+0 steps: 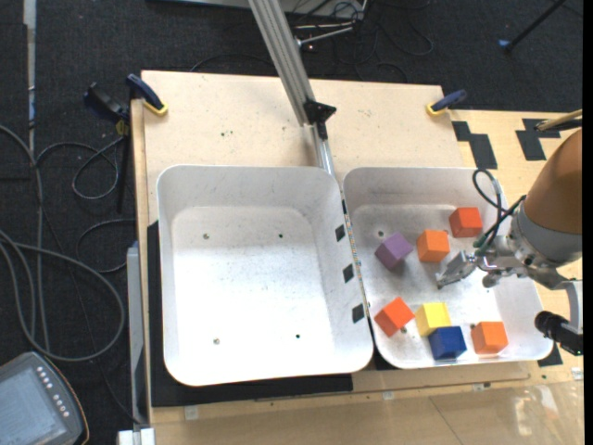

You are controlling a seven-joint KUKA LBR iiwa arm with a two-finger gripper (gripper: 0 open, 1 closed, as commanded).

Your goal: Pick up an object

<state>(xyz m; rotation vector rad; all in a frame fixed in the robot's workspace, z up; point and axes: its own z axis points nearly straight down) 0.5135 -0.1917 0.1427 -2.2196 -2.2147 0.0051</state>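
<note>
A pale wooden surface (241, 128) carries two shallow white bins side by side. The left bin (176, 202) has a speckled floor marked with a few small dark dots. A grey metal pole (283, 49) slants down from 12 o'clock to the seam between the bins. The right bin (371, 185) holds seven small cubes with plain matte faces. Furthest left among them, an orange-red cube (395, 315) sits toward 7 o'clock in that bin, and a purple cube (394, 249) lies up from it at about 10 o'clock, tilted on its corner. Next comes a yellow cube (432, 318), touching a dark blue cube (447, 342) just beyond it at 6 o'clock. An orange cube (433, 245) rests near the bin's middle, just beside the purple one. A red-orange cube (466, 220) sits toward 1 o'clock, and another orange cube (489, 336) lies at 5 o'clock near the rim. The pincer (454, 272) hangs over the bin's middle, just beyond the central orange cube toward 4 o'clock and apart from it, its grey metal fingers (448, 275) pointing toward 9 o'clock; nothing is seen between them, and whether they are spread or closed cannot be told. The arm (556, 207) enters from 3 o'clock.
</note>
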